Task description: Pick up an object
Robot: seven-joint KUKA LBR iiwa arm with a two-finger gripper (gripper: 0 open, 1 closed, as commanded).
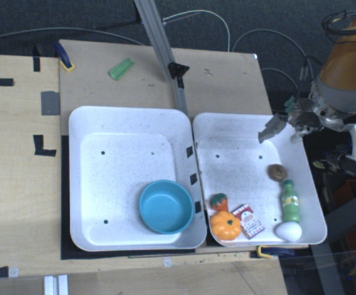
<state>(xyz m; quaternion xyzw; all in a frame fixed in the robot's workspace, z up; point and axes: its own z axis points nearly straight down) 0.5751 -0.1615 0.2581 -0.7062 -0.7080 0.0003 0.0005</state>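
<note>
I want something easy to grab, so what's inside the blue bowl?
The blue bowl in the left bin shows only its own blue floor. Its near inner wall is hidden behind the rim.

Two bins are sitting side by side across the middle of the frame. A bowl (166, 206) is resting in the lower right of the left bin (91, 121). In the right bin (227, 125), a pumpkin toy (225, 225) and a small packet (248, 220) are lying along the lower edge, with a bottle (289, 203) and an egg (288, 230) at the lower right corner. A round lump (277, 172) is lying just above the bottle. The gripper (282, 128) is hanging over that bin's upper right corner.
</note>
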